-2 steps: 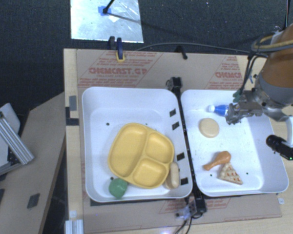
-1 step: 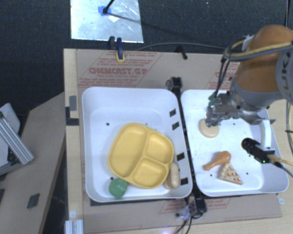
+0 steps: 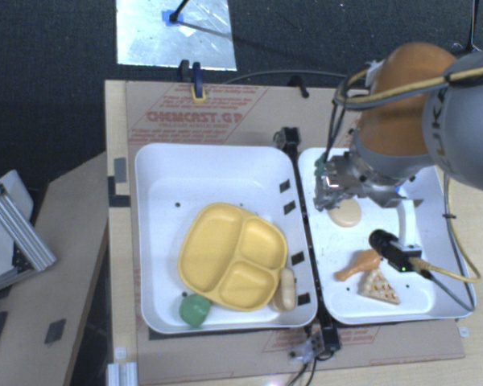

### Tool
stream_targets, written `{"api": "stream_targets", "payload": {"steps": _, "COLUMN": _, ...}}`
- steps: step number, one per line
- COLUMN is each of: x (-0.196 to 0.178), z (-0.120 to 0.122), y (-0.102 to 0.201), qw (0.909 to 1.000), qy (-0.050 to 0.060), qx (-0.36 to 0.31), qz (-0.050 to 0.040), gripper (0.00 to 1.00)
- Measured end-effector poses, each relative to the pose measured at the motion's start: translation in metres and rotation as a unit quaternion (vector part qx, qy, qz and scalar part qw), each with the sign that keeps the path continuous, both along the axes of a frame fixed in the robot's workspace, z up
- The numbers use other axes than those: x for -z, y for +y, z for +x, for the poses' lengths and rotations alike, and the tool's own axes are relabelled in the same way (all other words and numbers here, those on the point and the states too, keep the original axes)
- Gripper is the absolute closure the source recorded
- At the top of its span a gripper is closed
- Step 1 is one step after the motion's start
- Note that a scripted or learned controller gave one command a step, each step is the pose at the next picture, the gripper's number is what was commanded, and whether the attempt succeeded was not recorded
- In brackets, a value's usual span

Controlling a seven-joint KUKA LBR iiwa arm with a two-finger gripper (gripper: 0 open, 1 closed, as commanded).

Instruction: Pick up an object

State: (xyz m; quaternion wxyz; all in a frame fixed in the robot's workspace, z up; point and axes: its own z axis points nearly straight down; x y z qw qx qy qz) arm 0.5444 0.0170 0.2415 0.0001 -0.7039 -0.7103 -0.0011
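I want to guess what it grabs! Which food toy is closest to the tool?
The pale round cookie in the right bin, just below the tool. The orange drumstick and pizza slice lie farther down.

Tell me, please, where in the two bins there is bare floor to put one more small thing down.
Left bin: a wide bare strip along the far wall, behind the yellow divided plate; its near side is crowded by the green ball and beige piece. Right bin: crowded, with gripper, cream disc, orange drumstick and pizza slice.
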Motion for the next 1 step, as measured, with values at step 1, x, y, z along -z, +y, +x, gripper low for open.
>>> {"api": "stream_targets", "payload": {"steps": 1, "x": 0.0153, "z": -0.0124, "y": 0.0530, "qw": 1.0000, "qy": 0.001, "qx": 0.000, "qz": 0.0002, "gripper": 1.00}}
